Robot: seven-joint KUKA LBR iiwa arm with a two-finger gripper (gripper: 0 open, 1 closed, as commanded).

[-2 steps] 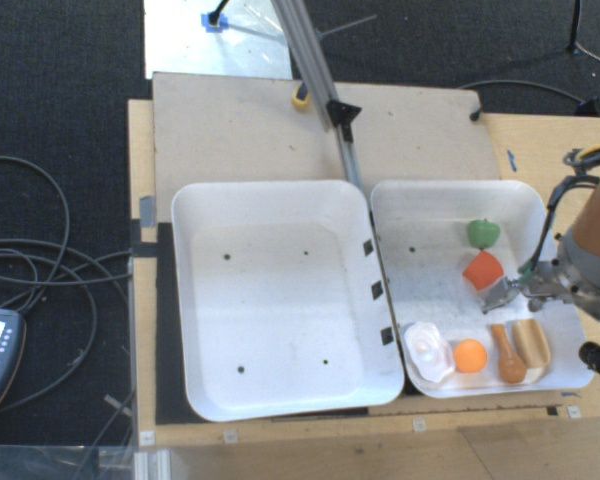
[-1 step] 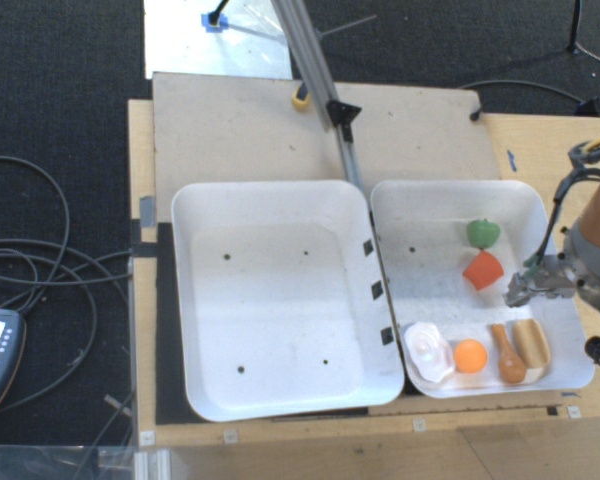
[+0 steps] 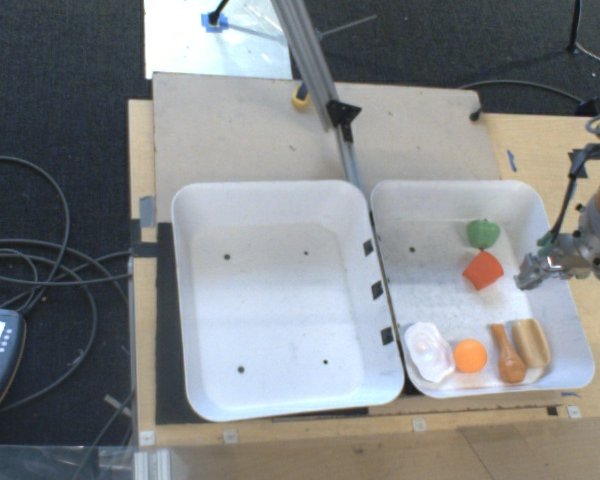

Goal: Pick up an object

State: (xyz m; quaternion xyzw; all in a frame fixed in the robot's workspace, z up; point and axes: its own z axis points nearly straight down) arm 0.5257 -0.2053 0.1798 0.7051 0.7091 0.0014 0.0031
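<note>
hot dog upright in frame, long axis near-vertical; gripper above

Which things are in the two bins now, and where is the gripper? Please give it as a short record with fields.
left bin: no objects seen inside
right bin: five objects
back: green pepper
middle: red block
front row: white egg-like object, orange ball, hot dog
gripper: at the right bin's right rim, beside the red block, holding nothing visible
</note>
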